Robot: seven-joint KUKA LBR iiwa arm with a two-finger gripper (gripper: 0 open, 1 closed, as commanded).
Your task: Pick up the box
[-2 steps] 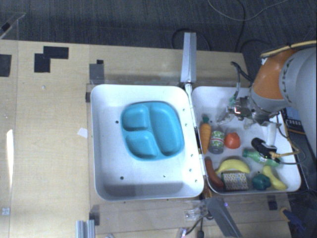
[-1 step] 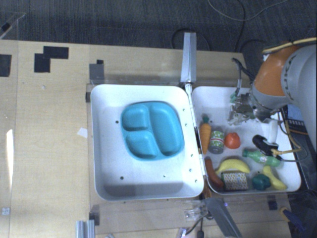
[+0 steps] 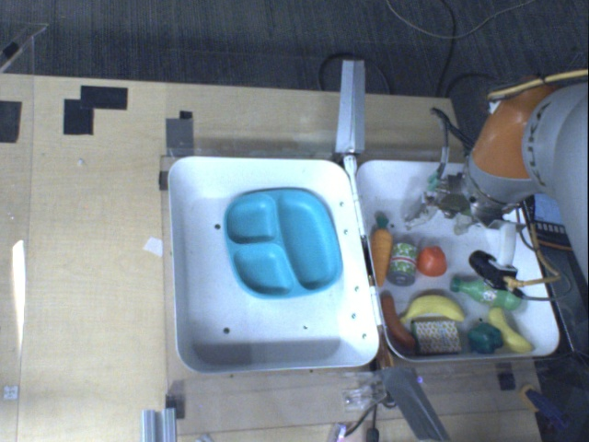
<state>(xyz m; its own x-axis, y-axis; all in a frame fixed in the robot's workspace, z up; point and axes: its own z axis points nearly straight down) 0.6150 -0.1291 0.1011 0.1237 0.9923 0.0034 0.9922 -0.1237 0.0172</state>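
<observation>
The small rectangular box with speckled grey-brown faces [image 3: 437, 336] lies in the right-hand white bin [image 3: 405, 175], at that bin's lower edge in the lower right of the frame. It sits just below the yellow toy banana [image 3: 434, 307], with the brown sausage-shaped toy [image 3: 392, 313] close on its left and the teal rounded toy [image 3: 483, 339] close on its right.

The box looks light and stiff, probably a toy carton with flat, fairly smooth sides that would not crush easily. I would grip it across its short sides from above. The long sides are crowded (the banana all but touches the upper one), so the neighbours may get nudged.

The grey arm's gripper [image 3: 448, 203] hovers over the upper part of the same bin, well apart from the box. I cannot tell whether it is open or closed.

- **Bins:** two, with one blue divided plastic plate [image 3: 281, 240] in the left white bin [image 3: 193, 247].
- **Right bin:** one box, one banana, one sausage toy and one teal toy. It also holds one orange toy carrot [image 3: 381, 250], one small labelled can [image 3: 403, 261], one red toy tomato [image 3: 431, 261], one green toy bottle [image 3: 480, 290] and one yellow elongated toy [image 3: 512, 332].
</observation>
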